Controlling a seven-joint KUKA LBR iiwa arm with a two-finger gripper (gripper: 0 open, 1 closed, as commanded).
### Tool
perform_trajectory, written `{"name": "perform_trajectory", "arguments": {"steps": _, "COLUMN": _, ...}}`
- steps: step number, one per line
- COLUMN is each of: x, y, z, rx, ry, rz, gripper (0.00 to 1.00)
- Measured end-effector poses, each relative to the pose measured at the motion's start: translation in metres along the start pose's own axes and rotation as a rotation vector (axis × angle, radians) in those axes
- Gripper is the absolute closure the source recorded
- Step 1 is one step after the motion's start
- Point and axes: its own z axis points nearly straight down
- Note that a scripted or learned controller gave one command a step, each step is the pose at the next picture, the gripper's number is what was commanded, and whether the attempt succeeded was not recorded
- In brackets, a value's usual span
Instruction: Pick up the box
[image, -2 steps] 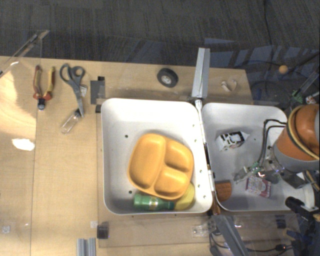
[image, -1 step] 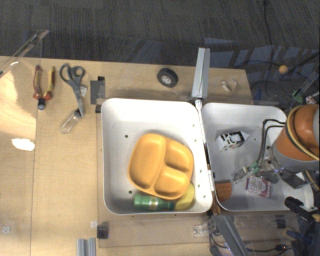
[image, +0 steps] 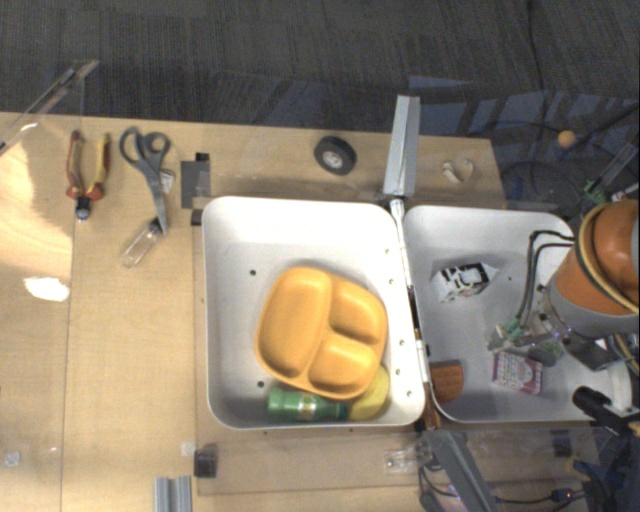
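Observation:
The box (image: 517, 373) is a small flat pack with a pink and white face, lying on the floor of the right bin (image: 480, 230) near its front right. My gripper (image: 530, 343) hangs directly over the box's upper edge, at the end of the grey arm with the orange band (image: 605, 262) that comes in from the right. Green and grey wires around the wrist blur the gripper's tip. Whether it touches the box cannot be told.
A brown block (image: 448, 379) lies at the right bin's front left corner, and a small black and white object (image: 463, 279) sits further back. The left bin (image: 230, 300) holds a yellow divided plate (image: 323, 329), a green can (image: 296, 404) and a yellow-green fruit (image: 374, 397). Scissors (image: 150, 165) and pliers (image: 85, 170) lie on the bench.

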Motion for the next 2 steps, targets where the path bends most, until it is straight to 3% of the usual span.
{"name": "perform_trajectory", "arguments": {"steps": 1, "x": 0.0, "y": 0.0, "z": 0.0, "rx": 0.0, "ry": 0.0, "rz": 0.0, "gripper": 0.0}}
{"name": "perform_trajectory", "arguments": {"steps": 2, "x": -0.004, "y": -0.005, "z": 0.013, "rx": 0.012, "ry": 0.012, "rz": 0.014, "gripper": 0.0}}
